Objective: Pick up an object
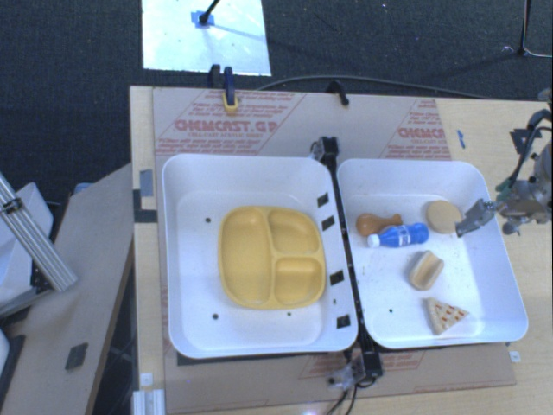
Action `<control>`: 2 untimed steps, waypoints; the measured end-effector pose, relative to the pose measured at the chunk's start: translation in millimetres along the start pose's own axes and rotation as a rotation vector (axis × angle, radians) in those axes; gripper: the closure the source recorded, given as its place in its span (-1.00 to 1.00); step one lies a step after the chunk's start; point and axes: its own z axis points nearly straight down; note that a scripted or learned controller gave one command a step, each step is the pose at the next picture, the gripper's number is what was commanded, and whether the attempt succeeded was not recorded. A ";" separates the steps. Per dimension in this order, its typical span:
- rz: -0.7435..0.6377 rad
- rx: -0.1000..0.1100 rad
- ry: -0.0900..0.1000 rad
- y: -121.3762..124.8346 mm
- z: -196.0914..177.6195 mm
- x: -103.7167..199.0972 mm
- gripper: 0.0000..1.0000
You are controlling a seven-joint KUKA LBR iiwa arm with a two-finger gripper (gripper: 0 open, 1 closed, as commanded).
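- My gripper (473, 217) hangs at the right edge of the right bin (499, 258), its grey tip just over the rim near the tan round piece (442, 215). I cannot tell how it is set, and nothing shows in its hold.
- The things I could pick all lie in the right bin: a blue bottle (399, 236) on its side, touching or nearly touching the brown drumstick-shaped piece (377, 224) behind it, a bread-like piece (426, 270) lower down, and a wedge that looks like a pizza slice (446, 316) near the front corner.
- The left bin (194, 193) holds a yellow divided plate (271, 257), lying flat in the middle. It looks wide and flat, a poor grasp, I judge.
- The tan round piece is closest to me, so it seems the natural first target.
- Both bins sit side by side on the counter (302, 115), clipped together at their shared wall, likely to keep them from sliding.
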 end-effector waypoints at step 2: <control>-0.003 -0.006 -0.001 4.5 42.6 9.8 -1.00</control>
